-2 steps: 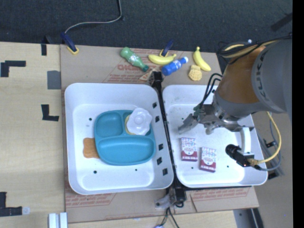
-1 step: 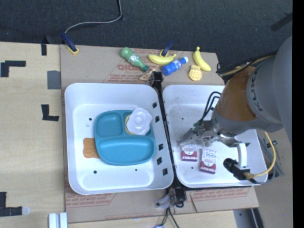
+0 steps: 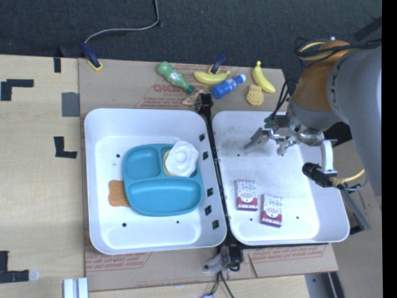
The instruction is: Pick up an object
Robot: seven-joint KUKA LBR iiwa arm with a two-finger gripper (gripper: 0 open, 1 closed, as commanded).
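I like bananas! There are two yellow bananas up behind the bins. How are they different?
The left banana lies almost flat, curving sideways beside the blue bottle. The right banana slants down toward the right, next to a small yellow piece. The left one looks a little longer, and something blue sticks up behind it. Both are yellow and lie on the cardboard outside the bins.

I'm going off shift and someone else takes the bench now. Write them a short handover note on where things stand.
Claw: open, holding nothing, over the upper part of the right white bin.
Right bin contents: two small red-and-white cartons, one beside the other, lying flat near the front, apart from the claw.
Left white bin: a blue divided plastic plate with a white round object on its upper right corner and a flat orange piece at its left edge.
Done: nothing picked yet.
Left: grasp and lift one object.
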